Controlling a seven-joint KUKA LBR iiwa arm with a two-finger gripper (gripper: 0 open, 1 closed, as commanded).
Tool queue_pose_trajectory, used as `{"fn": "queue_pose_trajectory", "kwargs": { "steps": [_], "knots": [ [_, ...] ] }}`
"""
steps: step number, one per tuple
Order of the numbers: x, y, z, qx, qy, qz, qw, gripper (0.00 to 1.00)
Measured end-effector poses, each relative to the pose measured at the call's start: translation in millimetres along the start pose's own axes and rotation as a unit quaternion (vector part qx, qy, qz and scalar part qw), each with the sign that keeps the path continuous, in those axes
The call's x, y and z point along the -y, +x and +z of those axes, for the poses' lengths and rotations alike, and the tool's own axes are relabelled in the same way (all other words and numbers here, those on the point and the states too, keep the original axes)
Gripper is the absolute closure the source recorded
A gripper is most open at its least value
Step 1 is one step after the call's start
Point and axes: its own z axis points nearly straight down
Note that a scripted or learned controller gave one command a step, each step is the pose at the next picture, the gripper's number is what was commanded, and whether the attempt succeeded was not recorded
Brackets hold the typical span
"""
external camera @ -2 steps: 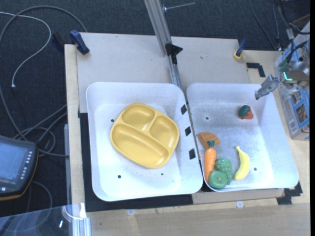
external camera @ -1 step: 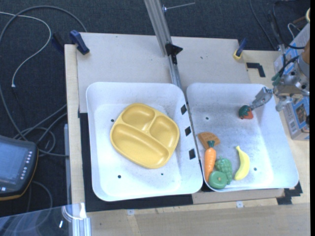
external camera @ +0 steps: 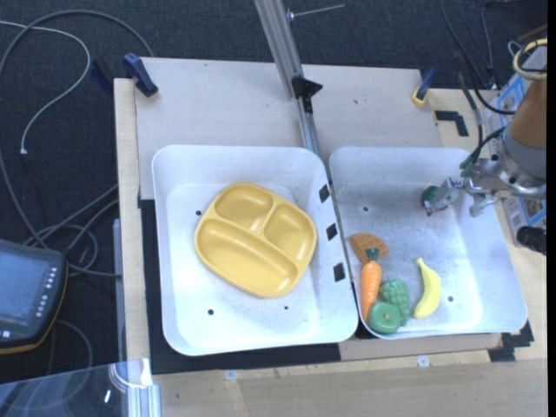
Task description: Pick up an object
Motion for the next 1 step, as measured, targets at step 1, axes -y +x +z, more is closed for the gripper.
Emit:
{"fn": "queue_pose_trajectory", "kwargs": {
  "steps": [1],
  "knots": [
    [2.6,-4.6,62.3,0.000,0.000,0.000,1.0000,0.00]
  ]
}}
